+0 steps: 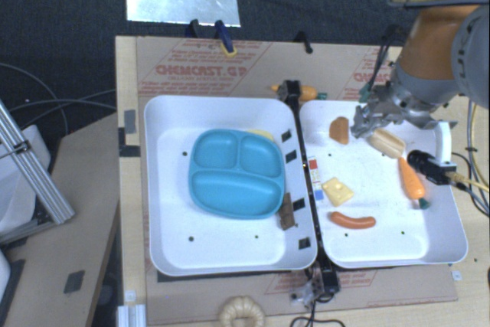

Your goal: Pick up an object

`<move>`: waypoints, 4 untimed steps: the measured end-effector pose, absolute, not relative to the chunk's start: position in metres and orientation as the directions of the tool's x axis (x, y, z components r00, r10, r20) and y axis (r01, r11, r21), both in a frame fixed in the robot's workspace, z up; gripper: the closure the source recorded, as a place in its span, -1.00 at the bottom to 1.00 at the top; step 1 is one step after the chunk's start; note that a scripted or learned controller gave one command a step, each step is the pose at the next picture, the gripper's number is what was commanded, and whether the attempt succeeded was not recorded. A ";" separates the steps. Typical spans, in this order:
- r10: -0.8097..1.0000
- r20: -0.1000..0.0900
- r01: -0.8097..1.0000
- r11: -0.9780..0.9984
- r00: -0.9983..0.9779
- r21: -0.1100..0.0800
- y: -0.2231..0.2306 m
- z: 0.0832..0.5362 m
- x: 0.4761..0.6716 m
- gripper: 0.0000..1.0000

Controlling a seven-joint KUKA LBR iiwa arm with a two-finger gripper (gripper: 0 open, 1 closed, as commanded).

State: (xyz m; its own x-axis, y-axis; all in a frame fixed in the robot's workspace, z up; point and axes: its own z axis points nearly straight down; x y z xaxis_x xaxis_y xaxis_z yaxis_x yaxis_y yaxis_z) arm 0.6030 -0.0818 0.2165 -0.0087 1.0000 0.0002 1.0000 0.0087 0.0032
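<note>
Gripper (366, 122) hung low over the back of the right bin (452, 241), its fingers too dark and blurred to tell whether spread or pressed together, with nothing visibly pinched between them; a tan bread-like piece (339, 129) lay just to its left and a pale roll (387, 142) touched or nearly touched its right side. Farther out in that bin sat 1 carrot (412, 180) by the right wall, 1 yellow cheese wedge (337, 191) near the divider, and 1 sausage (353, 221) toward the front. The left bin (164, 241) held 1 blue 3-compartment tray (236, 172) with a small brown item (287, 215) at its front right corner.
</note>
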 end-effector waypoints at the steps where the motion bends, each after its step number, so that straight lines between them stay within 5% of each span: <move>1: 1.000 0.001 1.000 0.009 -0.009 0.005 -0.044 0.222 0.635 1.00; 2: 1.000 0.000 1.000 0.002 -0.002 0.001 -0.044 0.229 0.619 1.00; 4: 1.000 0.000 1.000 0.006 -0.006 0.003 -0.036 0.222 0.637 1.00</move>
State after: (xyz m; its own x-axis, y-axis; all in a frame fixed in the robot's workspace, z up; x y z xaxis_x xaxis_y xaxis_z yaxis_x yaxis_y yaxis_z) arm 0.6371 -0.0361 0.2215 -0.0061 1.0000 0.0003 1.0000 0.0061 0.0034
